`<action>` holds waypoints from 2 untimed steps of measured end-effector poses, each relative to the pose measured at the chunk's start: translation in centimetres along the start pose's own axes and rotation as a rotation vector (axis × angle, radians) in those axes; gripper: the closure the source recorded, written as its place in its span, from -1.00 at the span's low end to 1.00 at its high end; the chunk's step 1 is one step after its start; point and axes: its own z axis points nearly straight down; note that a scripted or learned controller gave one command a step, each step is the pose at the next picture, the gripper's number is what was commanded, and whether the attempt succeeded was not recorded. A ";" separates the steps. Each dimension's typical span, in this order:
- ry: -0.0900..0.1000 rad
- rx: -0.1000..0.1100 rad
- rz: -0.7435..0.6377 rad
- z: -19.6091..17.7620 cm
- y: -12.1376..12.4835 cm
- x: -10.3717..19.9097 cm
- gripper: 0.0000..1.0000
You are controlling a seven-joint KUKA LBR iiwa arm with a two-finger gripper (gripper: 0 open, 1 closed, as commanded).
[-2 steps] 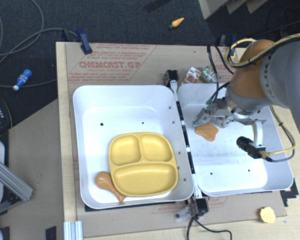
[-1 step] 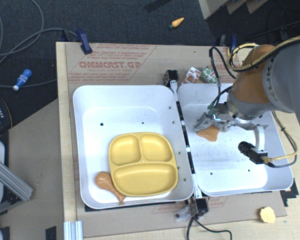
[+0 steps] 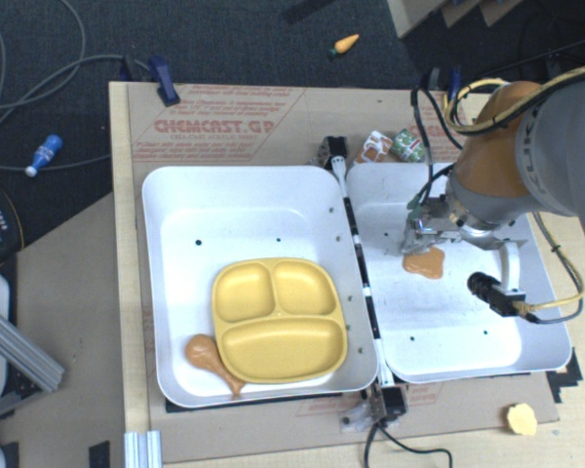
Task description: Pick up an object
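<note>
A flat orange-brown toy piece lies on the floor of the right bin, near its left-middle. My gripper hangs directly over the piece's far edge, very close to it or touching it; the wrist hides the contact. The grey arm with its orange band reaches in from the right, over the bin's far right part. In the left bin a yellow divided plate lies toward the front. A tan toy drumstick rests against the plate's front-left corner.
Two small packets lie on the bench just behind the right bin. A black cable plug hangs over the right bin beside the arm. A yellow lump sits on the bench at front right. A blue clamp grips the bench's back-left edge.
</note>
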 end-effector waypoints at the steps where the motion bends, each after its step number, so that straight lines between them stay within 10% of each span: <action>1: -0.002 -0.003 0.003 0.8 -4.3 -4.5 1.00; 2: -0.002 -0.002 0.000 0.9 -4.2 -4.3 -1.00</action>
